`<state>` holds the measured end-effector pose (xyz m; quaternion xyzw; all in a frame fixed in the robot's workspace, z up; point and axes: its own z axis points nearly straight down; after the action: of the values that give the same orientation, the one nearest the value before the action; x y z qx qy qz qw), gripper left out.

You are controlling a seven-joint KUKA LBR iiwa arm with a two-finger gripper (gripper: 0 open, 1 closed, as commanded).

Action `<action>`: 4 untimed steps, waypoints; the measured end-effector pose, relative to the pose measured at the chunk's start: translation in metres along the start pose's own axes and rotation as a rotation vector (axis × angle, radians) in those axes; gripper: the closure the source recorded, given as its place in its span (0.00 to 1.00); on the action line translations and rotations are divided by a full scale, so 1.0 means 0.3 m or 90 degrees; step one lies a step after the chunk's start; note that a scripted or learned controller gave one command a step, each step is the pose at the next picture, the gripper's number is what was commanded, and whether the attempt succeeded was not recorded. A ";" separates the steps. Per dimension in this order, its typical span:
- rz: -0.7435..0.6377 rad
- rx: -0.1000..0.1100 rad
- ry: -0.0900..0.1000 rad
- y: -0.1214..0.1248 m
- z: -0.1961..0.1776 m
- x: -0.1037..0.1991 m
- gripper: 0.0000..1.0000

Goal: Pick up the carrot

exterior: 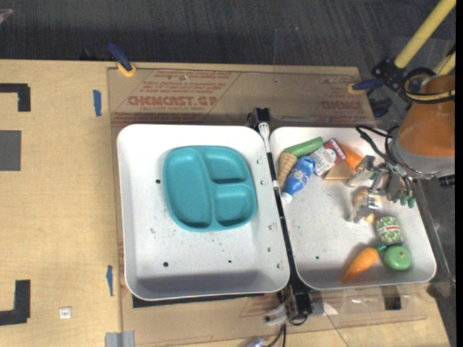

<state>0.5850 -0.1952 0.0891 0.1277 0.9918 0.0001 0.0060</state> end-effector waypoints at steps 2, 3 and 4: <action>0.000 -0.001 -0.008 0.004 -0.045 -0.012 0.00; 0.092 -0.004 0.037 -0.016 0.007 -0.207 0.00; 0.180 -0.002 0.052 0.004 0.007 -0.223 0.00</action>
<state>0.6500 -0.2111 0.0877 0.2659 0.9633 0.0081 -0.0345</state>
